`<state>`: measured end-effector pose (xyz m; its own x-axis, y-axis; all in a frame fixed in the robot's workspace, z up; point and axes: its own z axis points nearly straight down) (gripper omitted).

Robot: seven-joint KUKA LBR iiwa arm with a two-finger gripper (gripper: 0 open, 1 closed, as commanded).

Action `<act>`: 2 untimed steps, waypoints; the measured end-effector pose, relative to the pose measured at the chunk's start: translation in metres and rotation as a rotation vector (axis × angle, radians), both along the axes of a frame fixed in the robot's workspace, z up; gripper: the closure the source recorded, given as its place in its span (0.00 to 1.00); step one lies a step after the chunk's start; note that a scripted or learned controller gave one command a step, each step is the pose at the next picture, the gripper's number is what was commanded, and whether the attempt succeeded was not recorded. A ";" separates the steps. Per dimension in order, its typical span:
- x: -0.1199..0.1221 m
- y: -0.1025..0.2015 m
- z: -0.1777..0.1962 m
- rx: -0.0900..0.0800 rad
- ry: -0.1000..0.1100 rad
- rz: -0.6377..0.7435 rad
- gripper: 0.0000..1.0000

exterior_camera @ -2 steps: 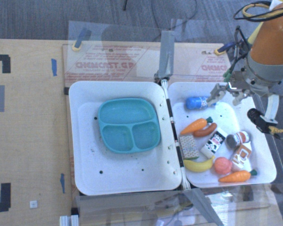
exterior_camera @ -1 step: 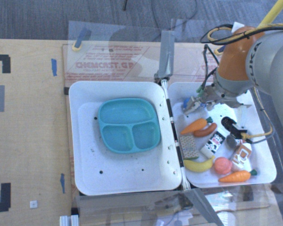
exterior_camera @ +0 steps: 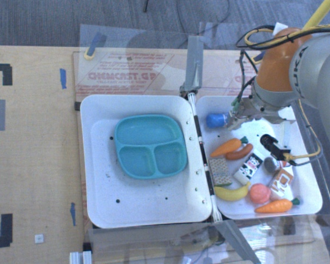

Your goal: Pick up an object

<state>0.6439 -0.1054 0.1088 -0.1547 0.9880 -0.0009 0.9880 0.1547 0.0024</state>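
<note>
One tool (exterior_camera: 235, 120) | touching blue object (exterior_camera: 215, 120) at its left | grip state unclear

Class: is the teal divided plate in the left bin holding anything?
Empty. All three compartments of the teal plate show bare; the toy food lies in the right bin.

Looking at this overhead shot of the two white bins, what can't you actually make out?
- Gripper by the blue round object, camera view: the arm's wrist covers the fingers, so grip is unclear.
- Small white printed carton: print too small to read.
- Right white bin: its far right corner is hidden under the grey arm.
</note>
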 end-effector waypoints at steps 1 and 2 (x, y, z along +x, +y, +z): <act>0.000 0.000 0.000 0.000 0.000 0.000 0.00; -0.033 -0.009 -0.020 0.002 -0.007 0.102 0.00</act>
